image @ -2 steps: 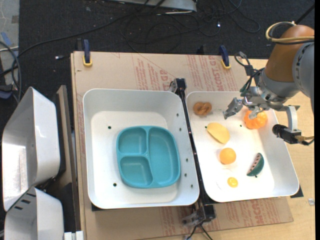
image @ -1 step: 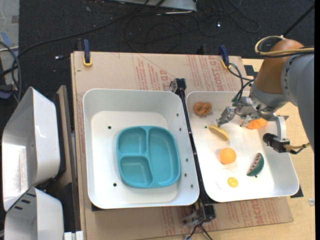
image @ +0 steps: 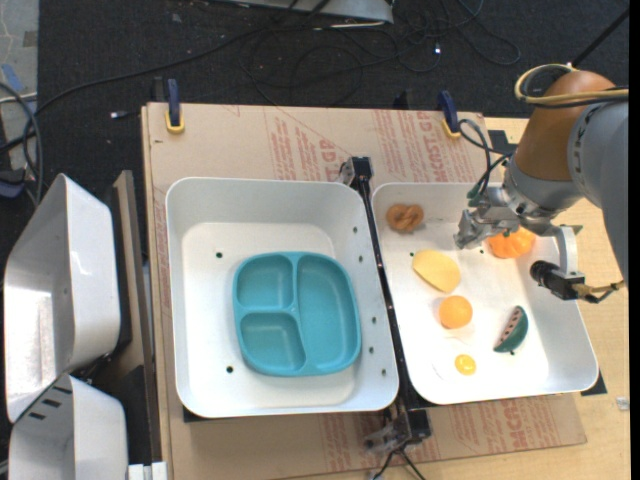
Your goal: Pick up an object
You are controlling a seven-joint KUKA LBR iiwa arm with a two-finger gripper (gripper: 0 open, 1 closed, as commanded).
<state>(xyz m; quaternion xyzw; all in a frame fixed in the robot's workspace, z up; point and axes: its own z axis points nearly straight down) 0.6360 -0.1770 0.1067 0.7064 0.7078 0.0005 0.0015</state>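
Camera view showed the bench from above, and farthest to the gripper's left sat the left shallow white bin (image: pixel 190 268), holding a teal plastic tray with three compartments (image: pixel 297 313) at its middle. Closer in, within the right shallow white bin (image: pixel 570 358), a brown lumpy pastry-like piece (image: pixel 405 216) lay just left of the gripper at about its height in the frame. Below and slightly left of the gripper rested a pale yellow rounded wedge (image: pixel 437 269), and beneath that a small orange ball-shaped fruit (image: pixel 455 312), then a tiny yellow round piece (image: pixel 465 364) nearest the bin's front wall. The two-finger gripper (image: pixel 478 230) hung low over the bin's rear part, under the grey arm with its orange band (image: pixel 550 128); whether it was spread or closed could not be told, and nothing was visibly pinched in it. Just to its right, close beside it, lay a bright orange ruffled toy object (image: pixel 511 244). Lower right of the gripper, well apart, lay a green watermelon-slice toy (image: pixel 510 330).
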